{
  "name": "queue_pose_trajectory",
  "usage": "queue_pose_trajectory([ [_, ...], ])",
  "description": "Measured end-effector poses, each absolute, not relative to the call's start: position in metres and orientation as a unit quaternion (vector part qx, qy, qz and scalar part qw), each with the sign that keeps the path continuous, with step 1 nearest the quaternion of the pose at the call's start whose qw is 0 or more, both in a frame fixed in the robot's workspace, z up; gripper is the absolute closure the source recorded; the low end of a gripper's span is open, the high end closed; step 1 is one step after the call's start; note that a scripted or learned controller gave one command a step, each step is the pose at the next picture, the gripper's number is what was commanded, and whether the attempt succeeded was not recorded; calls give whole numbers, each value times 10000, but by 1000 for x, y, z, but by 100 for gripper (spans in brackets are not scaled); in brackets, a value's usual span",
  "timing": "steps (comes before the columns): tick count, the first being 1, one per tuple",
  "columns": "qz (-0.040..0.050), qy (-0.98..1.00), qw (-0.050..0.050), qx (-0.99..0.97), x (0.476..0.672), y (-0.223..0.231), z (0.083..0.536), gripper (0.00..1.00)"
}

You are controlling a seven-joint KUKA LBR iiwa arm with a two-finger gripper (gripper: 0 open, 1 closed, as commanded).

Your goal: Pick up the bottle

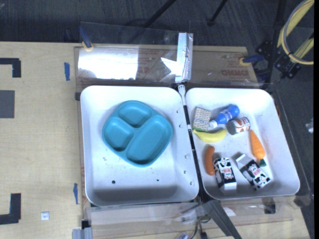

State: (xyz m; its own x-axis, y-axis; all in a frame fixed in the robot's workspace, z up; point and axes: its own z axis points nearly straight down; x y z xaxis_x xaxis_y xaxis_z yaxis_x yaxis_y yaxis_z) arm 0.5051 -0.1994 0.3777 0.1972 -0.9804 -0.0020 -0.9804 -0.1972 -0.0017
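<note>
Bottle (228,114) location: right bin (284,133), upper middle area, lying on its side. Its body is blue and its white capped end points toward the lower left.

Layout, left to right:

1. The bench (40,133) is light wood in colour, with black marks and short strips of blue tape near its left side.
2. The left bin (94,178) holds a blue divided plate (135,132) with three compartments, set near the bin's centre.
3. A clear plastic sheet (129,59) stands behind the left bin.
4. In the right bin, a small orange carrot (210,159) lies near the left wall. Above it lies a yellow banana (209,135), and above the banana a patterned square packet (201,117).
5. The bottle's white end sits just above the banana and just beside the packet.
6. A small can (238,126) with a red and white label lies just below and to the right of the bottle, close to or touching it.
7. A longer carrot (257,145) lies below and to the right of the can.
8. Two black-and-white cartons (225,172) (255,173) lie near the front of the bin, well apart from the bottle.

End effector state: cannot be told. The bottle's position relative to the end effector likewise cannot be told.
</note>
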Motion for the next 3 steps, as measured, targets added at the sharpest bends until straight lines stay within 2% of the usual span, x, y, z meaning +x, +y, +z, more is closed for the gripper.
queue_pose_trajectory([
  [1,-16,5857,19,-8105,480,-215,436,100],
  [2,-19,5743,25,-8187,517,-184,428,100],
  [3,8,5664,13,-8241,538,-214,385,100],
])
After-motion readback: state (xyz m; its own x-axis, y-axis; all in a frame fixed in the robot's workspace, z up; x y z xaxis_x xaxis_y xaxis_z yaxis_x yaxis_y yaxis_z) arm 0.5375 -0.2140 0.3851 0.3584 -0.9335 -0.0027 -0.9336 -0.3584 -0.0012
